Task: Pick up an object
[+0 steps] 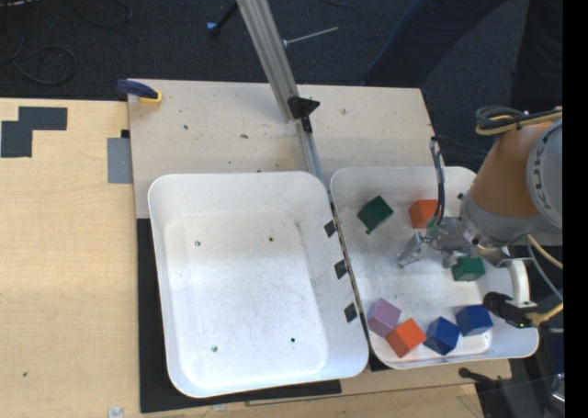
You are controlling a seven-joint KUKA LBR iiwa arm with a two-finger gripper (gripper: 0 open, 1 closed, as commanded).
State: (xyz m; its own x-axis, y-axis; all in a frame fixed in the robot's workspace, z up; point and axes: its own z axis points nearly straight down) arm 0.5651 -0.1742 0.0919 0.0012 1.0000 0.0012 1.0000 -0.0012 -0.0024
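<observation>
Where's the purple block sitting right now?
The purple block lies in the right bin, near its front-left corner, just left of an orange block and close to the divider between the two bins.

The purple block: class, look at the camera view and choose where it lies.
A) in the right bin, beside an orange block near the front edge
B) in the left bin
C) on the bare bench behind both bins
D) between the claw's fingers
A: the purple block sits inside the right bin, next to an orange block near that bin's front edge.
</observation>
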